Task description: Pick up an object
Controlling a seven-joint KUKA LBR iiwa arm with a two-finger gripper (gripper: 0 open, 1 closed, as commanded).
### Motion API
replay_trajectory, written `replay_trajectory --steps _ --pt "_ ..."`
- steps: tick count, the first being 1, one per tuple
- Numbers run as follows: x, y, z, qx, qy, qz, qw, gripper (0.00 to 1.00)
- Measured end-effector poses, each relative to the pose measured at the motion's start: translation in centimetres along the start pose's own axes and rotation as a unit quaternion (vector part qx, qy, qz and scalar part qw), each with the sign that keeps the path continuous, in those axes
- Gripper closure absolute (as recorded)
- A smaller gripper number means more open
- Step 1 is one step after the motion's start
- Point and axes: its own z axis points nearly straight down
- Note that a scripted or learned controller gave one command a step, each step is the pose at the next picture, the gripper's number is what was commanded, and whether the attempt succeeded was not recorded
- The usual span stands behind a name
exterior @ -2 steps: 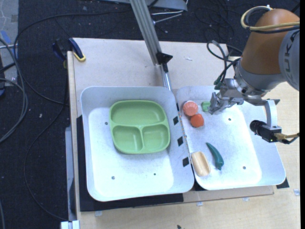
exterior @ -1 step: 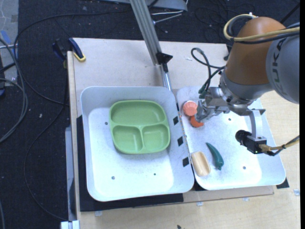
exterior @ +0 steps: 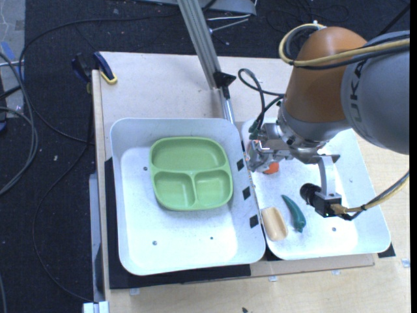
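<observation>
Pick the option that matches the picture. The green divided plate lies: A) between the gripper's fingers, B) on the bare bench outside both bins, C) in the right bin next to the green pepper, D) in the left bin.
D: the green divided plate lies flat inside the left bin, while the green pepper and the tan bread-like piece are in the right bin.

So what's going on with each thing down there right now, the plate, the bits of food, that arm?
Green divided plate: flat in the left bin, compartments bare.
Bread roll: lying in the right bin, near its left wall.
Green pepper: lying beside the roll, untouched.
Orange piece: lying under the arm's wrist, partly hidden.
Gripper: low over the orange piece; grasp unclear.
</observation>
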Motion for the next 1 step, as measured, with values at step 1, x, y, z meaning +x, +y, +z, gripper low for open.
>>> replay_trajectory --steps 1 --pt "4.64 -2.34 0.11 0.001 0.0 0.0 1.0 1.0"
